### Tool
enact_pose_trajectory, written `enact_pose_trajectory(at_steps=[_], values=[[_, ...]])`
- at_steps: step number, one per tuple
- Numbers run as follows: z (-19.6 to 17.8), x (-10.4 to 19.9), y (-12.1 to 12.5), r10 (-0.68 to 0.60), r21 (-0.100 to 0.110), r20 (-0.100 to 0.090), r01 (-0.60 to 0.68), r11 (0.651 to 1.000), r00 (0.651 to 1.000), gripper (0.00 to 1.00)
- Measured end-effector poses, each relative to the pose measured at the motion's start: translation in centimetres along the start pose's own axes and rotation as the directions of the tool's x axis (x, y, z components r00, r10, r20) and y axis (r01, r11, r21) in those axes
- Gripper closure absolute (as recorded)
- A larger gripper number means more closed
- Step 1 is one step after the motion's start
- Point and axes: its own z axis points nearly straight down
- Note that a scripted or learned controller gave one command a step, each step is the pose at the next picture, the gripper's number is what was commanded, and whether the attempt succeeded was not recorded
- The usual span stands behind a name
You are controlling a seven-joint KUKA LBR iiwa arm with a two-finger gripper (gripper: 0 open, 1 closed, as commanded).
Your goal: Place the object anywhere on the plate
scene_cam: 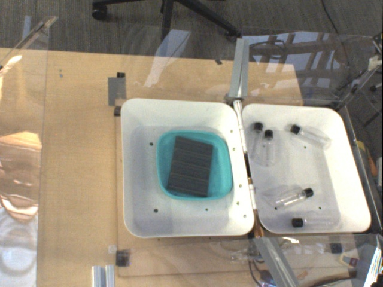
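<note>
Bench (72,178): a pale wooden top is carrying two white bins side by side, with clear glare-streaked sheeting lying over its left part.
Chair (170,2): the black legs of a wheeled office chair are standing on grey carpet beyond the far edge.
Left bin (134,214): a shallow white tray is holding a plate near its middle.
Plate (162,160): a teal, rounded-square dish is sitting flat on the left bin's floor.
Block (190,165): the task's thing, a dark grey ribbed slab, is lying flat on the plate, inside its rim, with its long side running far to near.
Post (239,70): a grey metal bar is running away from the seam between the bins.
Right bin (350,178): a matching white tray is touching the left bin.
Vials (291,197): several clear, black-capped tubes are lying scattered in the right bin, well apart from the plate.
Cap (297,222): a small black piece is sitting near the right bin's near edge.
</note>
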Motion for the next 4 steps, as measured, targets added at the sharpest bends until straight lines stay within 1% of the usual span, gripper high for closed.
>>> enact_pose_trajectory(at_steps=[1, 2, 3, 4], values=[[0.1, -1.5, -0.7, 0.134, 0.001, 0.002, -0.134, 0.991, 0.991, 0.0], [0.0, -4.8, -2.0, 0.178, 0.001, 0.001, -0.178, 0.984, 0.984, 0.0], [0.0, -7.2, -3.0, 0.182, 0.001, 0.001, -0.182, 0.983, 0.983, 0.0], [0.0, -3.1, -1.3, 0.179, -0.002, 0.002, -0.179, 0.984, 0.984, 0.0]])
